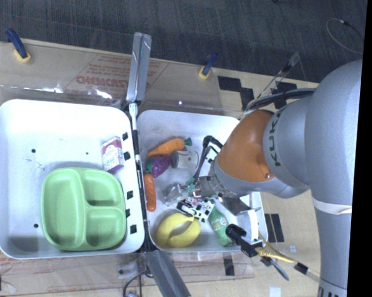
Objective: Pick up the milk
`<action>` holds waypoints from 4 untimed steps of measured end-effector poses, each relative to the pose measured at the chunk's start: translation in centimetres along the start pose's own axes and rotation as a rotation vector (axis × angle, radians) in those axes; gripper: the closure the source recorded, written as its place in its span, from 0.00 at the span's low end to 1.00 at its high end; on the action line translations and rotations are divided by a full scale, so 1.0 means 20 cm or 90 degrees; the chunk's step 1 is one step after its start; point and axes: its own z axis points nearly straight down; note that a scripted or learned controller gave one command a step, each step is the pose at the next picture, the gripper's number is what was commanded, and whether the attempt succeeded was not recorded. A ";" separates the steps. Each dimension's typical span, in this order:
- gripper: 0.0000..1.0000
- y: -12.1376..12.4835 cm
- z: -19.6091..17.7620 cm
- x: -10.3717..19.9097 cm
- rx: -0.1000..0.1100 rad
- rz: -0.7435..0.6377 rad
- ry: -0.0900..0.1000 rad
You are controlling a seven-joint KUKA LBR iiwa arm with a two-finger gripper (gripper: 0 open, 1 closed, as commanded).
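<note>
While my gripper (192, 199) hovers low in the right bin (238, 126), its grip impossible to tell, the milk carton (112, 153) lies in the left bin (23, 120) beside a green tray (83, 210).

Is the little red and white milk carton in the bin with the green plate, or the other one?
In that bin. The small red and white milk carton lies in the left white bin, just above the green divided plate.

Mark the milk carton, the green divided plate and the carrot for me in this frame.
milk carton (112, 153), camera view, on its red front face.
green divided plate (85, 209), camera view, on the ridge between compartments.
carrot (166, 146), camera view, mid-length of its orange body.
</note>
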 end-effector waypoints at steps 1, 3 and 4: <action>0.00 0.17 -0.67 0.12 0.001 -0.005 0.000; 1.00 -0.04 -0.03 0.08 0.004 -0.092 0.002; 0.00 -0.04 -0.03 0.08 0.003 -0.092 0.001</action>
